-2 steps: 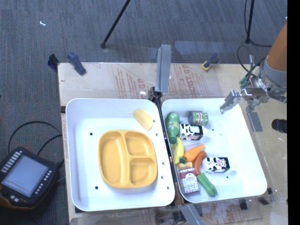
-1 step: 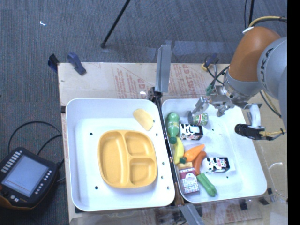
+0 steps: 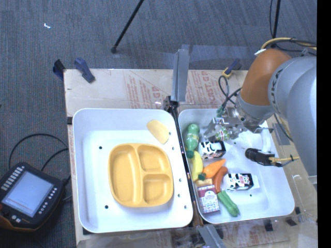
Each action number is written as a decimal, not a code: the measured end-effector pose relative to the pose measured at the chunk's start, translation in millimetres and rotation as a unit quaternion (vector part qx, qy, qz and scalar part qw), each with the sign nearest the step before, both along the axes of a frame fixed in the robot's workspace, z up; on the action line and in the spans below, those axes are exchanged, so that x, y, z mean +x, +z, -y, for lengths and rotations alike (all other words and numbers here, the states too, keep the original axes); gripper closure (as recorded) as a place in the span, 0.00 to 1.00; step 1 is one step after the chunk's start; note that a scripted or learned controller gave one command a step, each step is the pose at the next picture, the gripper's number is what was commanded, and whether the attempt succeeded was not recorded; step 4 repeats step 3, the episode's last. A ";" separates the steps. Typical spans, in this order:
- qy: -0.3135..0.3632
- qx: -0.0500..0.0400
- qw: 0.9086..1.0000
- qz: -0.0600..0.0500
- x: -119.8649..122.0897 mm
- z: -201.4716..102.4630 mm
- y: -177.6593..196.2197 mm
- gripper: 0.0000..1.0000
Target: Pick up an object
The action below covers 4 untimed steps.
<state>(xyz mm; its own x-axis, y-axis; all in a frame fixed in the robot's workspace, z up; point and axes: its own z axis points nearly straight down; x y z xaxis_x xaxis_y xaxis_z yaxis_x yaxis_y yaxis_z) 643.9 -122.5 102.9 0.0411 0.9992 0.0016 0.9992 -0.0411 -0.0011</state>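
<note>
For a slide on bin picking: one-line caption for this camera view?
Gripper lowered into the right bin above a cow-print carton; yellow divided tray in the left bin.

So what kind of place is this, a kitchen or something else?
Most likely a robotics lab, not a kitchen: a grey arm reaches over two white bins of toy food on a bench, a teach pendant lies on the carpet, and a stand's legs show behind.

2 bins [image 3: 83, 138], 2 cow cartons [image 3: 212, 149]
</note>
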 end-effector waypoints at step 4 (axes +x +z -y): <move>0.096 0.000 0.995 0.001 -9.8 -48.1 105.1 1.00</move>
